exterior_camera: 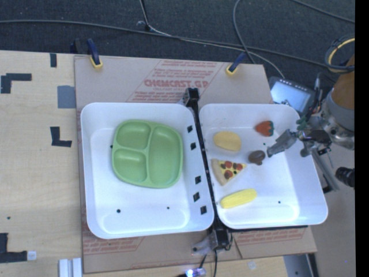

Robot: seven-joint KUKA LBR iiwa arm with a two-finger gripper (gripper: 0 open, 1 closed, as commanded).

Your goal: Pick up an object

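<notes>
Gripper (275,147) low over right bin (300,212), grip state unreadable, nothing seen held; brown piece (256,156) just beside its tip at centre right, pick not yet done.

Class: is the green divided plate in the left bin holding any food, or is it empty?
Empty. The green divided plate shows three bare compartments; the toy foods lie in the right bin.
</notes>
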